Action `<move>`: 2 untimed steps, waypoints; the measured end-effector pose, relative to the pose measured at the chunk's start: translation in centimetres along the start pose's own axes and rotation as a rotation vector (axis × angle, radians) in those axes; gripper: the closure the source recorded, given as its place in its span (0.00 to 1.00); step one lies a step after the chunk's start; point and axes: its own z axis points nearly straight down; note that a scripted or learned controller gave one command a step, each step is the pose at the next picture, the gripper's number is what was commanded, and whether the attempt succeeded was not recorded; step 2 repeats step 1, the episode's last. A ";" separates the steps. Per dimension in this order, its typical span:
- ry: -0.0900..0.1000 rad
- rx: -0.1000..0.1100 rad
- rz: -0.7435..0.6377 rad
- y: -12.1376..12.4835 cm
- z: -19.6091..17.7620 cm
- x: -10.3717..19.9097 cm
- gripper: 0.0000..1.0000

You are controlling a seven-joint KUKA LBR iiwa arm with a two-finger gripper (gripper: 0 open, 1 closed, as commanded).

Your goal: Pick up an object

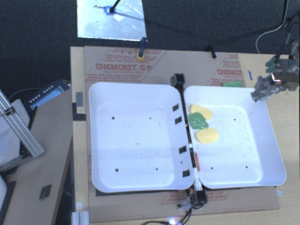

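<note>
You are looking down on a bench [117,60] carrying two shallow white bins side by side. The right bin [243,170] is holding three small objects, clustered near its left wall in the upper half. A pale yellow piece [201,111] is lying nearest the bin's far edge, a green piece [198,121] is sitting just below it and touching it, and a second yellow piece [207,135] is resting below the green one, also touching it. The left bin [136,172] is sitting just beside the right one, the two meeting along a dark strip of clips.

Your gripper [259,94] is hanging over the far right corner of the right bin, at its rim, well apart from the three pieces. It is too small and blurred here, so you cannot tell how the claw stands. Nothing is showing clamped in it.

A small green item [233,84] is lying on the bench just beyond the right bin's far edge.
</note>
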 end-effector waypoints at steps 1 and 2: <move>0.005 0.026 -0.009 -2.1 11.3 8.4 1.00; 0.005 0.026 -0.009 -2.1 11.3 8.4 1.00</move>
